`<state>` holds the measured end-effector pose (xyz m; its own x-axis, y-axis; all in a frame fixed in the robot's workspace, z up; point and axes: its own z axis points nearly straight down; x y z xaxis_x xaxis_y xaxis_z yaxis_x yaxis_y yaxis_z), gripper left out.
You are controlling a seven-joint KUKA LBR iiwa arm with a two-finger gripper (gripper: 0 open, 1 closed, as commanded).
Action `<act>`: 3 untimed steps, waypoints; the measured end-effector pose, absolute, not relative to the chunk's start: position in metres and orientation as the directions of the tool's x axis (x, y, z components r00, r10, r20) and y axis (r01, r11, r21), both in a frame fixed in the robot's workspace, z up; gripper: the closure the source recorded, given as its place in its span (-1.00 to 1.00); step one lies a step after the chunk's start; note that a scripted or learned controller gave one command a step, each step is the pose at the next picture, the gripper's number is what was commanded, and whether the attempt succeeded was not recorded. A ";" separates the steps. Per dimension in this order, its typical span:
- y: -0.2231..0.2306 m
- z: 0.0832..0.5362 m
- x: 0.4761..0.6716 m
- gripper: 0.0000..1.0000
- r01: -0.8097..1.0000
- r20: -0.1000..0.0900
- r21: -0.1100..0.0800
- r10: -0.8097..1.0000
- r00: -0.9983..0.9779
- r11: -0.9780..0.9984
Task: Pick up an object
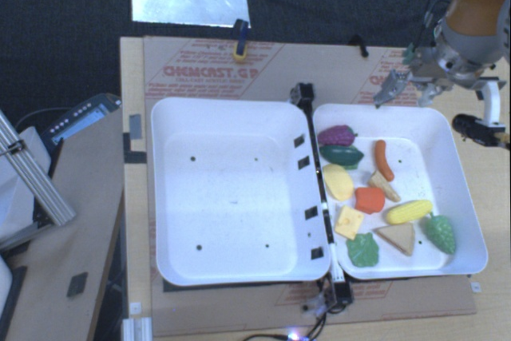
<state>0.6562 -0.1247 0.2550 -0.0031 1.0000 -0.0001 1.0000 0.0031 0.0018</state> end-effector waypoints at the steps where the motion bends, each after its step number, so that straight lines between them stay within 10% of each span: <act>1: -0.181 0.077 0.594 -1.00 1.000 0.001 -0.009 1.000 0.005 -0.005; 2: -0.178 0.096 0.600 1.00 1.000 -0.002 0.005 1.000 -0.002 0.002; 3: -0.089 0.152 0.674 1.00 1.000 0.001 0.012 1.000 -0.014 0.014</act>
